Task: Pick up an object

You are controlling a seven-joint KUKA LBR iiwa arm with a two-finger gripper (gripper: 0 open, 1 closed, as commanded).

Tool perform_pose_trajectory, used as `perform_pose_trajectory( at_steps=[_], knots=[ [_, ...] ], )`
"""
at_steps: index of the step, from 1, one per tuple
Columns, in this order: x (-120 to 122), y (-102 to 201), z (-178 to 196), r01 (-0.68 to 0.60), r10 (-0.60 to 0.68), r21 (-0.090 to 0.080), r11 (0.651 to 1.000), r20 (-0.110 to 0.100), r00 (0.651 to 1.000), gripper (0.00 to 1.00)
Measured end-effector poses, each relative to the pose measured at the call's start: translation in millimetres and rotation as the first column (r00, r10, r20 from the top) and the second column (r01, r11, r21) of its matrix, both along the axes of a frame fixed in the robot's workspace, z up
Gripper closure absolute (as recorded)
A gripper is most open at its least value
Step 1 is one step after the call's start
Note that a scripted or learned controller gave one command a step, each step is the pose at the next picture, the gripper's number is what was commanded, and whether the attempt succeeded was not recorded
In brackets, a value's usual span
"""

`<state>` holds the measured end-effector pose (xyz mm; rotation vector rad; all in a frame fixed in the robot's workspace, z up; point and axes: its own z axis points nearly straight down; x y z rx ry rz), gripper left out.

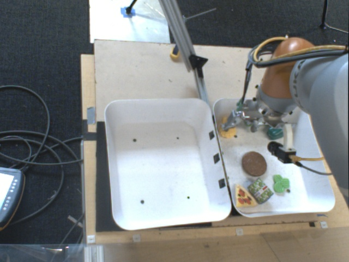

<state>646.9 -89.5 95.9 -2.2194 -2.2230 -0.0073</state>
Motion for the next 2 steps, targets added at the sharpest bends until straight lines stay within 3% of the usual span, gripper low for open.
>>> perform_pose_trajectory(
  at_steps=[1, 2],
  knots=[
    [2.6, -0.5, 15.1, -0.002, 0.002, -0.002, 1.0, 0.009, 1.0, 1.0],
    [-2.2, -1.9, 61.3, 0.0, 0.0, -0.004, 1.0, 0.003, 1.0, 1.0]
  ],
)
